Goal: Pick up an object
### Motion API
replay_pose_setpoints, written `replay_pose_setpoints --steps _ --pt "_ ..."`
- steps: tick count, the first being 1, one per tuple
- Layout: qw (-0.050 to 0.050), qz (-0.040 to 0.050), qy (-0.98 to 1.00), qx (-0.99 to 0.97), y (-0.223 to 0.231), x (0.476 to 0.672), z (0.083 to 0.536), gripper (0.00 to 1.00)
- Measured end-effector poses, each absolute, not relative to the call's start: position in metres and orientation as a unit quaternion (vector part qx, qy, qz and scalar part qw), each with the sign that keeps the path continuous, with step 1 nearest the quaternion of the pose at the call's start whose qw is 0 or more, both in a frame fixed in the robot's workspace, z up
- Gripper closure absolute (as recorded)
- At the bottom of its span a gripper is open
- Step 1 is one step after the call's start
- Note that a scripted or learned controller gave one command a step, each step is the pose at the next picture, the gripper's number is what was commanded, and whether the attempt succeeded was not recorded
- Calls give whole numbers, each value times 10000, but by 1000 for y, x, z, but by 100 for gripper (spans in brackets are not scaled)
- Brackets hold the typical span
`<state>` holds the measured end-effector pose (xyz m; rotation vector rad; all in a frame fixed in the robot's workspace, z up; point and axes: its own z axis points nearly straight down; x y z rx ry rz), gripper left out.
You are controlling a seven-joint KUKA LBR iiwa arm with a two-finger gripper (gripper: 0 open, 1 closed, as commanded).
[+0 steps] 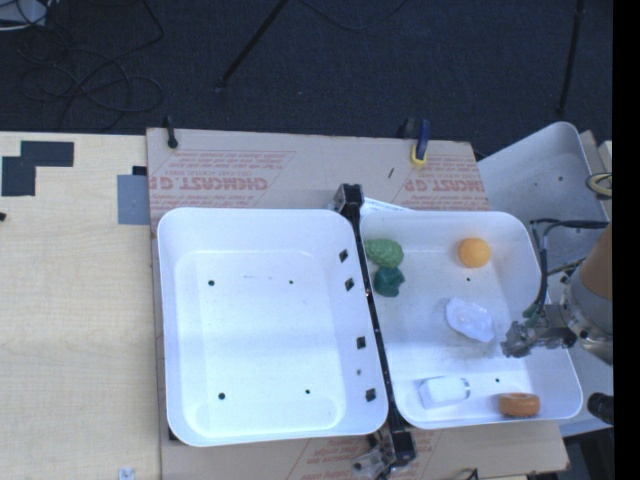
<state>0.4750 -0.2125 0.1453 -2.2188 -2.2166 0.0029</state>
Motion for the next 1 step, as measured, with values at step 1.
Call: replay_pose_setpoints --steps 1 --pt "25 8 -7066 -7076 -212 475 133 100"
